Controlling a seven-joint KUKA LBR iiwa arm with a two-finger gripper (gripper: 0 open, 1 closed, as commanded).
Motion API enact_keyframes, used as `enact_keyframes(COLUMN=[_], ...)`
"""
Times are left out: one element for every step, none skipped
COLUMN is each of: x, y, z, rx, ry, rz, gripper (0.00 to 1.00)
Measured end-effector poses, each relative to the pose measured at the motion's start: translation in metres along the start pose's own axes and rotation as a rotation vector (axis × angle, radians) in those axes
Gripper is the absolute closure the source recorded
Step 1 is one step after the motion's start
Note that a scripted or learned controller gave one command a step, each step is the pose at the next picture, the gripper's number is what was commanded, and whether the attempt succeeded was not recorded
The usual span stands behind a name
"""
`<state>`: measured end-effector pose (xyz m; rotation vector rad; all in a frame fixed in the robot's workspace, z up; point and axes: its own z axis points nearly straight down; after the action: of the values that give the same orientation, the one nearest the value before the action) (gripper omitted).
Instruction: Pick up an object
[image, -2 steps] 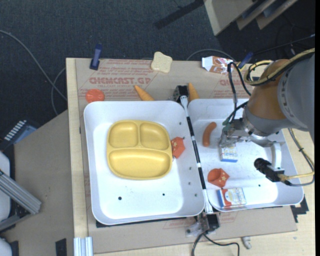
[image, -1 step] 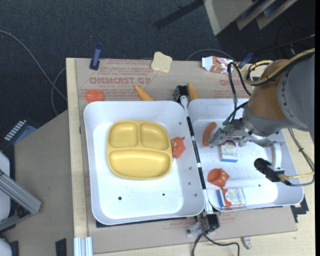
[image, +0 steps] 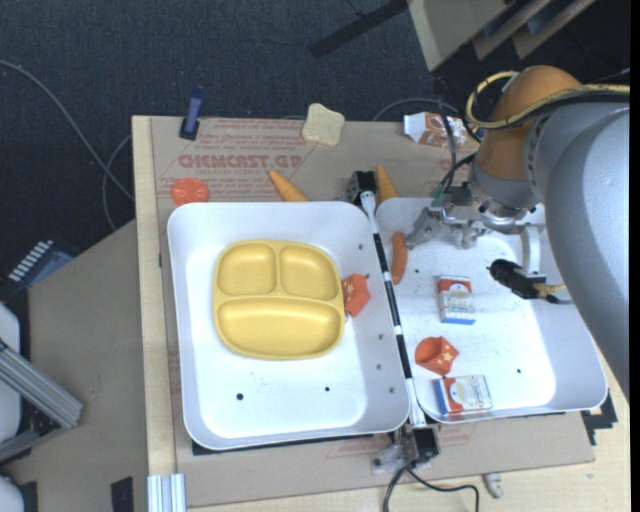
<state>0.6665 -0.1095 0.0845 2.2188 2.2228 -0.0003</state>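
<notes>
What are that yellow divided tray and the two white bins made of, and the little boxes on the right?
The yellow divided tray looks like moulded plastic: smooth, uniform colour, rounded compartments with a soft sheen. The left bin and right bin seem thin formed white plastic, with rounded rims. The small box and the box near the front look like printed cardboard, though too small to be sure.

Grey arm (image: 585, 200) enters from 3 o'clock, big link filling the right side, orange band (image: 515, 125) sitting at about 1 o'clock. Wrist angles down toward centre-right; gripper (image: 450, 222) hangs low at roughly 2 o'clock, metal parts visible but finger spacing unreadable.
</notes>
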Motion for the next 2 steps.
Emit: enact_keyframes(x=[0.006,0.0], y=[-0.046,-0.073], z=[0.0,0.0], rx=[0.002,0.003], ry=[0.001,0.001], rz=[0.002,0.002], gripper=[0.0,0.0])
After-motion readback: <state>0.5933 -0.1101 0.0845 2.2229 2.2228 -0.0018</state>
